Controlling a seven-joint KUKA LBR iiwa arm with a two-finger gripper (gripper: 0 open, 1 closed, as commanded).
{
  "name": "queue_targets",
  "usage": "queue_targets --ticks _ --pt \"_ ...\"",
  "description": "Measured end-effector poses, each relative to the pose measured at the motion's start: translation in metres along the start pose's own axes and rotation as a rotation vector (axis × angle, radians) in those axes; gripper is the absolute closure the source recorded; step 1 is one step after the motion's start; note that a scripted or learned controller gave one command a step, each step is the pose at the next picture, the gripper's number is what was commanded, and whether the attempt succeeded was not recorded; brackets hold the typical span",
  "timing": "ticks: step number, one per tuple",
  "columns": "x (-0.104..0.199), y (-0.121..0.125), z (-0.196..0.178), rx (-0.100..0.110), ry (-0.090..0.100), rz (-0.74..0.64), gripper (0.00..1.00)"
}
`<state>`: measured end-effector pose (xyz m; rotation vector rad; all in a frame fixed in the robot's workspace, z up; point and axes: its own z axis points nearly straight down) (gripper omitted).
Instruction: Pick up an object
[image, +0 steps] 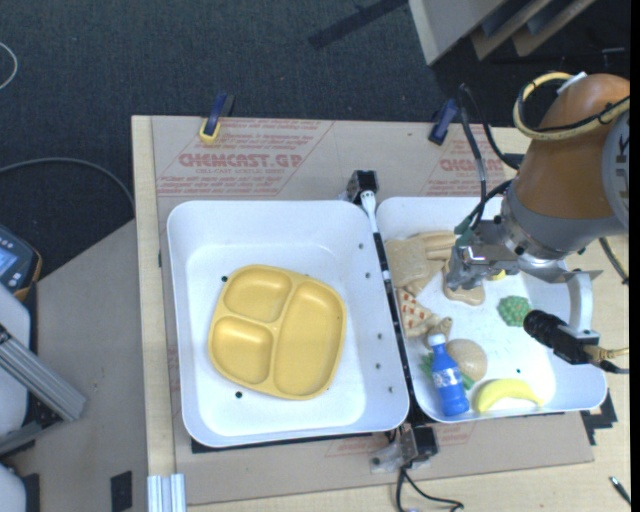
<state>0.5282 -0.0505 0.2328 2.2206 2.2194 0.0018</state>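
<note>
My gripper sits low in the right bin over a tan piece; finger state, I can't tell.

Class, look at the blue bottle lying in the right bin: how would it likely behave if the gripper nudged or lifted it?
The blue bottle lies on its side and looks round-bodied, so a nudge would probably roll it toward the banana or the tan round object beside it. Its smooth surface may slip between fingers. It looks like rigid plastic, so likely stiff, not floppy.
</note>
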Motion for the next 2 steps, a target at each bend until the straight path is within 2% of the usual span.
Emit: queue_targets --ticks 1,2 --pt "-0.002 -0.007 0.018 0.006 0.001 0.0 1.0" --pt "0.002 -0.005 -0.003 -0.002 0.0 -0.002 1.0"
